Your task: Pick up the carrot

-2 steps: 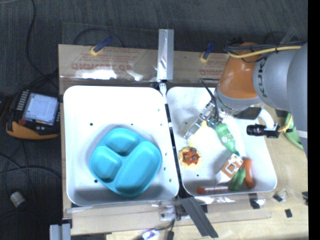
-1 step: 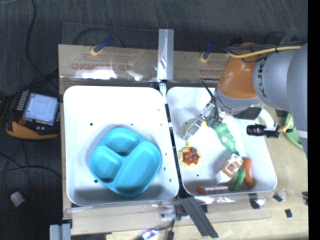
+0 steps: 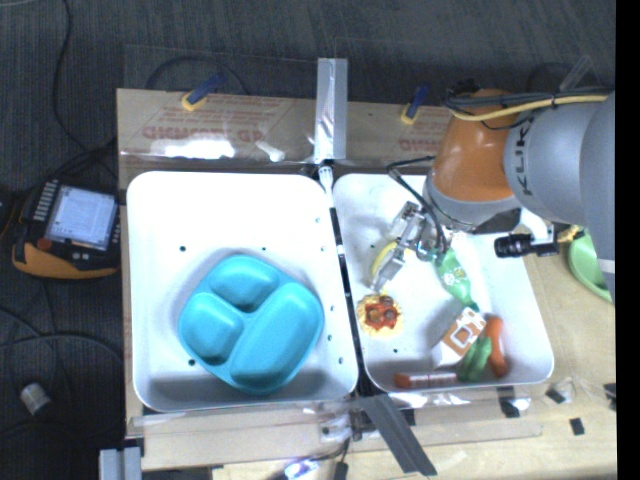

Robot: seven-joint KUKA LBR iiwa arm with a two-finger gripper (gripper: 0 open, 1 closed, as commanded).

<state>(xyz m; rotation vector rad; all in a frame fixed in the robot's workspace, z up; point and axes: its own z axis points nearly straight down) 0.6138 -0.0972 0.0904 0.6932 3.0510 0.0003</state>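
The carrot (image 3: 496, 342) is orange with a green top and lies near the front right corner of the right bin (image 3: 520, 288). It rests against a small orange and white box (image 3: 461, 333). My gripper (image 3: 402, 240) hangs over the back left part of the same bin, well up and to the left of the carrot. Its tip is just above a yellow item (image 3: 384, 262).
The right bin also holds a green bottle-shaped toy (image 3: 454, 274), a round pizza-like piece (image 3: 380, 313) and a reddish-brown stick (image 3: 425, 378). A blue divided plate (image 3: 250, 318) lies in the left bin (image 3: 160, 228). The grey arm (image 3: 560, 158) covers the bin's back right.
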